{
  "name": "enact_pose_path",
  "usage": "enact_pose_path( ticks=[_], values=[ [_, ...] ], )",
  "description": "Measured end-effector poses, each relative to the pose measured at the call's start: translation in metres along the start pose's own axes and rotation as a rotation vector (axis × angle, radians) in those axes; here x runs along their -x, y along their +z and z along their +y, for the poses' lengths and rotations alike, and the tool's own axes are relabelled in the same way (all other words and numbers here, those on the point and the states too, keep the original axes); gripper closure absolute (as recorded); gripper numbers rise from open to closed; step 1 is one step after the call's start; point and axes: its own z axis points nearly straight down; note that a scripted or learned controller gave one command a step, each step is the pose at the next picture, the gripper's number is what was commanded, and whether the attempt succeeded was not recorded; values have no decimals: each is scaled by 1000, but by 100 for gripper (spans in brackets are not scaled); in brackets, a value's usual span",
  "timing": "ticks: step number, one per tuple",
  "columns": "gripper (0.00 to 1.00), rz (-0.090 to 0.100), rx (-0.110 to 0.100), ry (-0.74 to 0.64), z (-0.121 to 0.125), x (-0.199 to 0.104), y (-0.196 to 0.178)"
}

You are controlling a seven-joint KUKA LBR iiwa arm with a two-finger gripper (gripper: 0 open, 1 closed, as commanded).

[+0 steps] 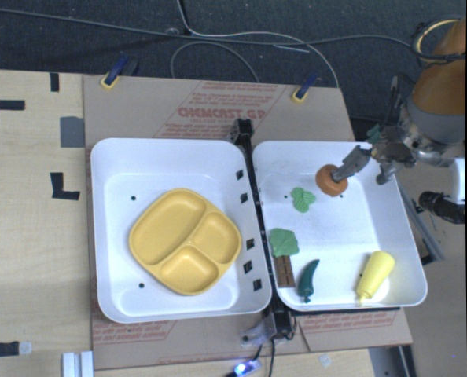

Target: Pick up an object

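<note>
The right bin (391,210) holds several toy foods. An orange round piece (330,181) lies near its far wall. A small green sprig (302,200) sits just left of it. Nearer the front are a green leafy piece (283,242), a brown block (284,270), a dark teal pepper (307,280) and a yellow squash-like piece (374,275). My gripper (362,174) hangs over the bin's far right corner, open and tilted. Its left finger (350,166) reaches down to the orange piece's right side, while the other finger (384,173) stands apart to the right. Nothing sits between them.
The left bin (108,210) holds a yellow divided plate (185,240). A black divider with clips (253,210) runs between the bins. Cables (218,38) loop across the dark floor behind the bench. The arm's grey body with its orange band (438,85) stands at the right edge.
</note>
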Motion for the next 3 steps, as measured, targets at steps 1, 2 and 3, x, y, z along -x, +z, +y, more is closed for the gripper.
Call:
enact_pose_path(
  ticks=[1,2,3],
  values=[
    [0,-2,12,-3,2,0,-7],
    [0,-2,6,-3,1,-2,58],
    [0,-2,5,-3,2,-4,123]
  ],
)
